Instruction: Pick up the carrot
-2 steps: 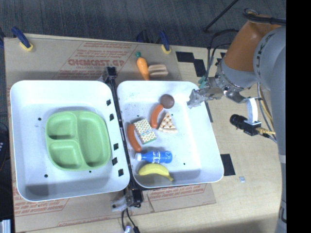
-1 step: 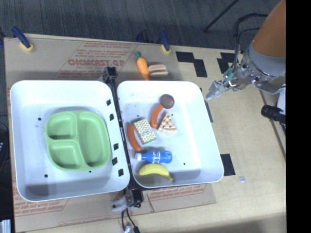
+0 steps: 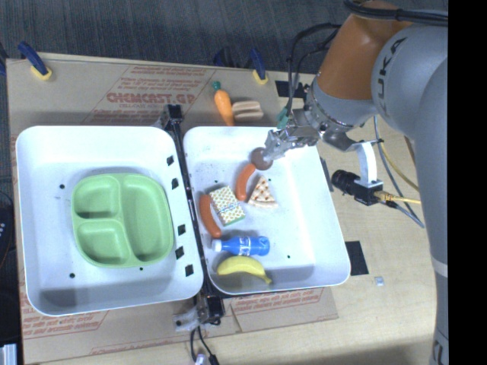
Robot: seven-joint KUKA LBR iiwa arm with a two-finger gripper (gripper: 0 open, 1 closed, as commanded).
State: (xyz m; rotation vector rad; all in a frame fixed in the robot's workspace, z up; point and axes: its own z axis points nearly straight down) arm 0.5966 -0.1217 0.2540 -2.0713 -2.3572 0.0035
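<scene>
Camera view: wooden bench (image 3: pixel 380 295) topped with printed cardboard sheeting (image 3: pixel 152 90), dark carpet-like floor beyond the far edge, blue clamps (image 3: pixel 34 61) on the back corners. Two white bins side by side. Left bin (image 3: pixel 38 204) holds a green divided plate (image 3: pixel 122 219). Right bin (image 3: pixel 319 226) holds a hot dog sausage (image 3: pixel 245 181), a pizza slice (image 3: pixel 263 193), a small patterned box (image 3: pixel 227 206), a second sausage (image 3: pixel 208 215) along the left wall, a blue bottle (image 3: pixel 242 245) lying on its side, and a banana (image 3: pixel 242 269) at the near wall. Carrot (image 3: pixel 222 105) is outside both bins, lying on the cardboard just behind the right bin's back rim, green top pointing away, with a small sandwich-like toy (image 3: pixel 246 111) just beside it on the right. Arm comes in from the right; gripper (image 3: pixel 262 157) hangs over the back part of the right bin, tip just above the upper end of the hot dog sausage. Can't tell how far it's opened, and nothing visibly held. Carrot sits up and to the left of the gripper, apart from it, with the bin rim between them.
</scene>
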